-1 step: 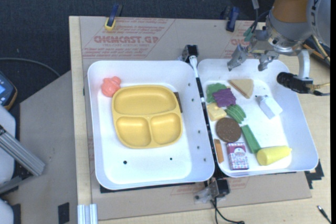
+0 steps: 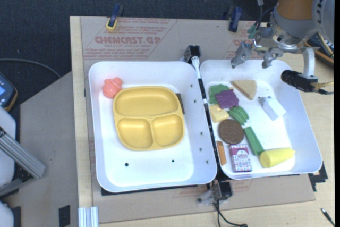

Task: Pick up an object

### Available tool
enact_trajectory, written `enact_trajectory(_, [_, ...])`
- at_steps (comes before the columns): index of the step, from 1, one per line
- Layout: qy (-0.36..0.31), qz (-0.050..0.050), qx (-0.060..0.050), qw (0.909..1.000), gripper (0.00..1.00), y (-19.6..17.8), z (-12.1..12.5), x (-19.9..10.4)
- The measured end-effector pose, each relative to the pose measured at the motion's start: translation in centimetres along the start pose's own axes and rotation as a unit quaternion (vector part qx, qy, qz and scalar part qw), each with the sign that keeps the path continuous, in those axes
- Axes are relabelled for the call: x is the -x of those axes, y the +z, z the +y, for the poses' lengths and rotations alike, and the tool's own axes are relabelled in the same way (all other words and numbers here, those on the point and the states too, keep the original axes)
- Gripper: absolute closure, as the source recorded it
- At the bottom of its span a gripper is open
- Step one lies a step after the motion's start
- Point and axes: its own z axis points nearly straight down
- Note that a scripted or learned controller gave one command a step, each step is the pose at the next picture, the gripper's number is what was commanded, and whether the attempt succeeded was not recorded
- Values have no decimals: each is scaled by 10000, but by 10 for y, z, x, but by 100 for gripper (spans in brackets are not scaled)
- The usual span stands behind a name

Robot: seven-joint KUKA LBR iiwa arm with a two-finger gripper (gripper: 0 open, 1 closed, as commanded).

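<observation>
The gripper (image 2: 252, 60) hangs above the far rim of the right bin (image 2: 305, 125), open, with nothing between its two fingers. Toy foods lie in this bin: a tan wedge (image 2: 245, 87) just below the gripper, purple grapes (image 2: 227, 98), a green leaf (image 2: 216, 91), a yellow cheese piece (image 2: 217, 113), a green pepper (image 2: 239, 114), a brown round cookie (image 2: 231, 131), a green cucumber (image 2: 253, 140), a yellow corn piece (image 2: 276, 157), a red box (image 2: 240, 159), a thin orange stick (image 2: 221, 152) and a small white-grey block (image 2: 272, 108).
The left bin (image 2: 101, 130) holds a yellow divided plate (image 2: 149, 117) and a pink toy (image 2: 111, 86) at its far left corner. A black ridge (image 2: 201, 98) separates the bins. Blue clamps (image 2: 113, 17) sit on the cardboard behind.
</observation>
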Motion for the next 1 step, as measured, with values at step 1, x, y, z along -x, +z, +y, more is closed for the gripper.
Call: enact_trajectory(1, [3, 3, -31, 10000, 0, 55, -11, -1])
